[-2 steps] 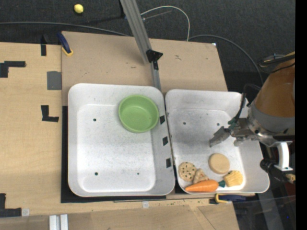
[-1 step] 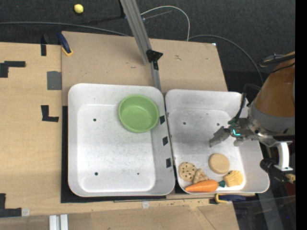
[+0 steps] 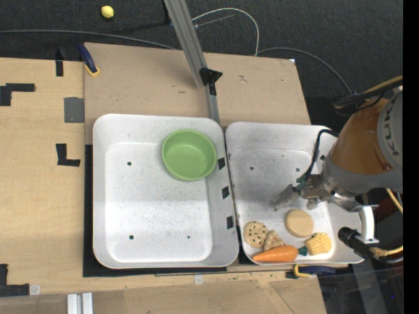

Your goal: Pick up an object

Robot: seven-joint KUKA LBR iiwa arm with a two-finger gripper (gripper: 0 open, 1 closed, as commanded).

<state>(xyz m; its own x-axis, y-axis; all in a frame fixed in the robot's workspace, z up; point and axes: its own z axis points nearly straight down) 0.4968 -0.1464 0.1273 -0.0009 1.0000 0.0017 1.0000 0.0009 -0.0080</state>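
While the arm (image 3: 366,152) reaches in from the right over the right bin (image 3: 262,142), its gripper (image 3: 296,198) hangs low above the bin floor with the fingers (image 3: 283,198) spread apart and nothing between them. Just below the gripper lies a round tan disc (image 3: 300,224). Along the bin's near edge sit a cookie (image 3: 255,232), a second biscuit (image 3: 272,240) beside it, a carrot (image 3: 277,255) and a yellow piece (image 3: 319,243), all close together. A green bowl (image 3: 189,154) stands upright in the left bin (image 3: 131,195), near its far right corner. A small yellow ball (image 3: 107,11) rests on the dark floor, well apart from the bench (image 3: 150,84).
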